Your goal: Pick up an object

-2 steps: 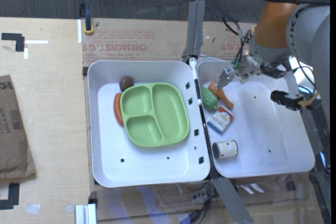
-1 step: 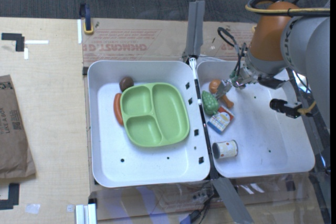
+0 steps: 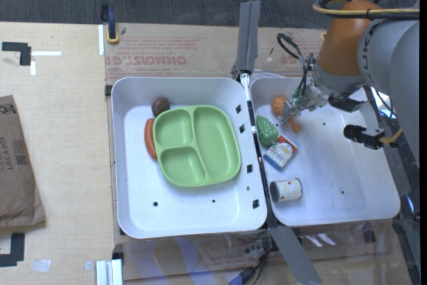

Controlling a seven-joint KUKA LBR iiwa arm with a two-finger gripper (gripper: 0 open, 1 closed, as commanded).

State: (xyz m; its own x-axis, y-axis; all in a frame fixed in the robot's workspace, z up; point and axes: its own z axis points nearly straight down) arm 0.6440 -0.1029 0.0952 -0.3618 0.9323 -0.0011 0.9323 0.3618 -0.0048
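Note:
My gripper [image 3: 293,110] is low in the right bin [image 3: 347,170], near its back left corner. It sits right beside a small orange object [image 3: 277,104], and another orange piece [image 3: 294,123] shows just below its tip. In front of these lie a green knobbly object [image 3: 266,130], a blue, white and red packet [image 3: 280,152] and a white paper cup [image 3: 287,189] on its side. From this angle nothing can be seen held by the gripper.
The left bin [image 3: 133,197] holds a green divided plate [image 3: 197,145], a brown round object [image 3: 161,105] and an orange-red sausage shape [image 3: 149,137] at the plate's left. The arm's grey body and orange band [image 3: 347,37] hang over the right bin's back. A brown paper bag [image 3: 17,163] lies far left.

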